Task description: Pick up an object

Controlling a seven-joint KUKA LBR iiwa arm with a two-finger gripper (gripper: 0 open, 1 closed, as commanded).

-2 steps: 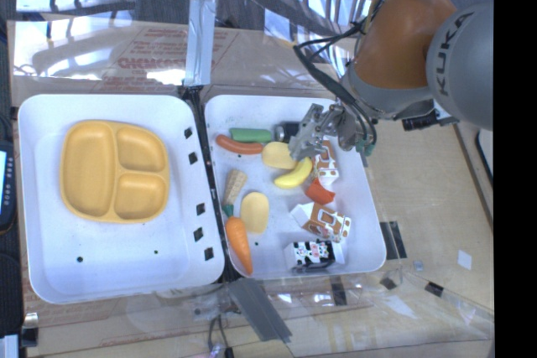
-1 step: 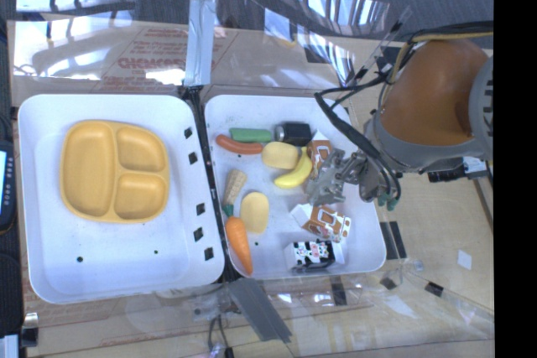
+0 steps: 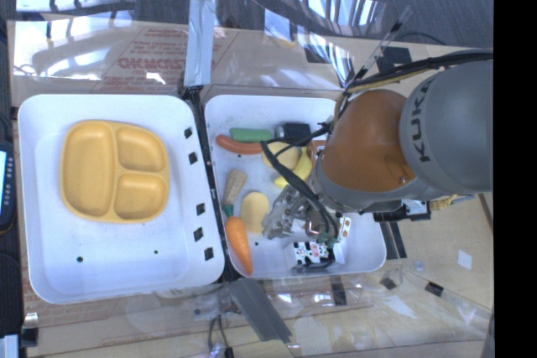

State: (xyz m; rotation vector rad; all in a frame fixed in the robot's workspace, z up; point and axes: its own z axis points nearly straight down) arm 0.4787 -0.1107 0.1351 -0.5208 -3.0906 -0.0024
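Gripper: metal two-finger gripper point(image 3: 289, 218) low in right white bin point(image 3: 362, 257), finger state unclear.
Nearby: pale yellow plastic piece point(image 3: 254, 208), orange plastic carrot point(image 3: 238, 245).
Risk: crowded toys may deflect the grasp.

The bench point(image 3: 126, 63) bears two white bins, left point(image 3: 50, 264) and right point(image 3: 369, 251), side by side.

End effector point(image 3: 289, 218) perhaps above right bin point(image 3: 357, 260)
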